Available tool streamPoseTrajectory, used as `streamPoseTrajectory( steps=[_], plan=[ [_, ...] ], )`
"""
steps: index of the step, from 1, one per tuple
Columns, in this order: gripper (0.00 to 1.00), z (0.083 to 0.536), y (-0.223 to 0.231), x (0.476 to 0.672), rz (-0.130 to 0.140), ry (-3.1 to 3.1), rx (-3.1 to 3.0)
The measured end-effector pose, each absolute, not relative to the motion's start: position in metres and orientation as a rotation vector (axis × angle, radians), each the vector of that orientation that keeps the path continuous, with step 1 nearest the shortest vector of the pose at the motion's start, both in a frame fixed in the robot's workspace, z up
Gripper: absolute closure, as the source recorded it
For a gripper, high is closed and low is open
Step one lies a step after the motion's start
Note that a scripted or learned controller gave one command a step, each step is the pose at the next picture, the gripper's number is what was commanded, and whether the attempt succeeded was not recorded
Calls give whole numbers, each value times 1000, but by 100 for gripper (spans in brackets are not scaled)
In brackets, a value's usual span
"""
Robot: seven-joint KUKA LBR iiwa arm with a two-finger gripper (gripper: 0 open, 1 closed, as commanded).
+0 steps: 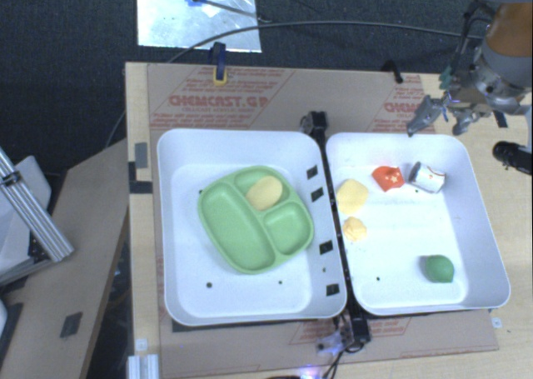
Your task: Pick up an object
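Note:
My gripper [443, 117] hangs above the far edge of the right bin [479, 227], with its fingers spread open and nothing between them. In the right bin lie a red object [386, 177], a white and grey can-like object [425, 177], two yellow pieces [351, 196] [355, 228] and a green ball [438, 268]. The red object and the can lie just below the gripper, nearer the camera. The left bin [191, 286] holds a green divided plate [250, 219] with a yellow object [266, 192] in its upper compartment.
The bins rest on a brown cardboard sheet [250, 98]. A blue and yellow clamp [219, 62] stands at the sheet's far edge. A cable runs across the dark floor behind. A shiny metal sheet [196, 2] lies at the top.

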State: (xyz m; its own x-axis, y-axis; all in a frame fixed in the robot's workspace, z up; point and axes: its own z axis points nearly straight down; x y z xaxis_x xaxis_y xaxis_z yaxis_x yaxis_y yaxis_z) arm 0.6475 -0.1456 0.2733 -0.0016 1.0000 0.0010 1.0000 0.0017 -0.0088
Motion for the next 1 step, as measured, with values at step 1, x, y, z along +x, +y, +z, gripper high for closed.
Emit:
streamPoseTrajectory(
  steps=[1],
  plan=[
    [0,280,-145,649,-1,-2227,-2219]
  ],
)
